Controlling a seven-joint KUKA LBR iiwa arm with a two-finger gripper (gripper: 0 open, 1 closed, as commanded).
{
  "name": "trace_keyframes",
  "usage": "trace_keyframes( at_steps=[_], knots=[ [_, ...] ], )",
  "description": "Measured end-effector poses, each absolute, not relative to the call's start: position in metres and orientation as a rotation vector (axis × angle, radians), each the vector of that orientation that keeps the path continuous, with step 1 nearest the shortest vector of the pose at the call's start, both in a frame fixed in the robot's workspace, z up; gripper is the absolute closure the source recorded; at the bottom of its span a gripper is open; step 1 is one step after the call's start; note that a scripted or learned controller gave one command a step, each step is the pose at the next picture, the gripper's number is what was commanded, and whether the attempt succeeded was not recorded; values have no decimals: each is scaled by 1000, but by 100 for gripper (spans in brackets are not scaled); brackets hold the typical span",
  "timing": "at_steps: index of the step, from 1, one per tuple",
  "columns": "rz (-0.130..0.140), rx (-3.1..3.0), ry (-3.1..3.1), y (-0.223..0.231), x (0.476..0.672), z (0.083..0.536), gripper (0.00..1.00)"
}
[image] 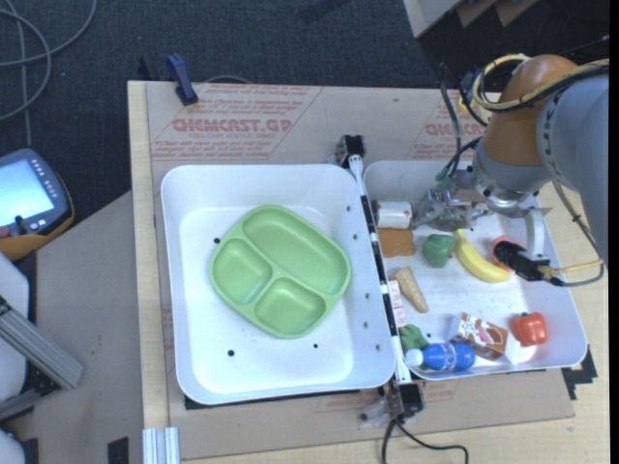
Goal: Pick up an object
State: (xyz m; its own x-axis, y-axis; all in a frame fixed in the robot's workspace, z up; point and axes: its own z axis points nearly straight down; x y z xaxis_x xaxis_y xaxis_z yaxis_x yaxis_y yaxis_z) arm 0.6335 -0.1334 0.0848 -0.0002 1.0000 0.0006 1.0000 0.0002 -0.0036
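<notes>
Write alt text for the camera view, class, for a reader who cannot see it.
A grey robot arm reaches from the right over the right bin, its gripper above a green pepper and banana. The left bin holds a green divided plate.

The cardboard sheet (290,114) under the bins carries red printing that reads roughly "CHEMCAST GP" in large letters near its far edge, above the left bin. Smaller red lines run above and below that word and cannot be read, and a second patch of the same red print at the sheet's far right corner is partly hidden by the arm. A small packet (483,335) in the right bin has markings too small to read.
</notes>
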Motion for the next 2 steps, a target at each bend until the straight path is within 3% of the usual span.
trace_keyframes(
  at_steps=[1, 2],
  knots=[
    [-3, -2223, -2227, -129, 668, 85, 0],
    [2, -2217, -2219, -96, 613, 85, 0]
  ],
)
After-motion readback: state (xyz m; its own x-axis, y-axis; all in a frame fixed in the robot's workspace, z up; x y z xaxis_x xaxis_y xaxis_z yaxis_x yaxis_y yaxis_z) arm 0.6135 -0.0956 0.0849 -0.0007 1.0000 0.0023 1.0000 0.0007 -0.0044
